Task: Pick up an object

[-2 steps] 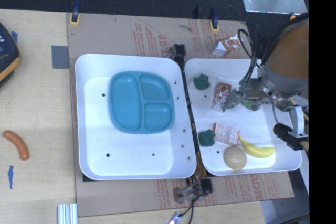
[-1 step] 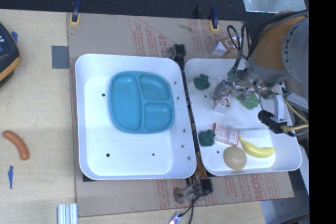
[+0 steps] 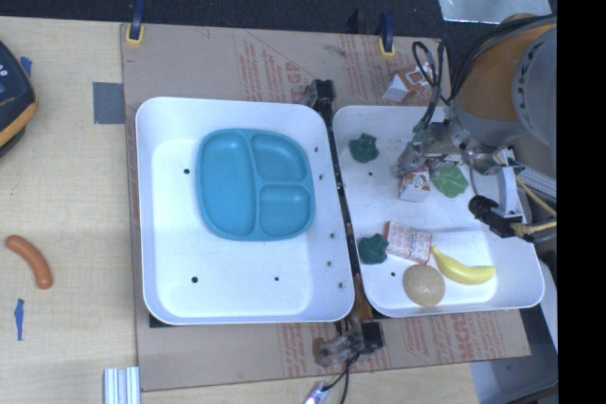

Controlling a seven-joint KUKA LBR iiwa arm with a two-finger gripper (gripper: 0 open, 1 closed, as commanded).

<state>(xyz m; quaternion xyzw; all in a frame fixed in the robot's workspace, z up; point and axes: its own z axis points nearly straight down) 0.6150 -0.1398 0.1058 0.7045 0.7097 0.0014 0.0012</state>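
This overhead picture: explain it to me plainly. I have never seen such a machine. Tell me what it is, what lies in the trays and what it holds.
One camera looks down at a slant on a bench. The grey arm with an orange band reaching in from the right is a robot; its gripper hangs over the right bin. That bin holds a banana, a tan ball, two dark green pieces, a light green piece and small printed packets. The left bin holds a blue divided plate. A toy sausage lies on the bench outside the bins. Whether anything is gripped is too cluttered to tell.
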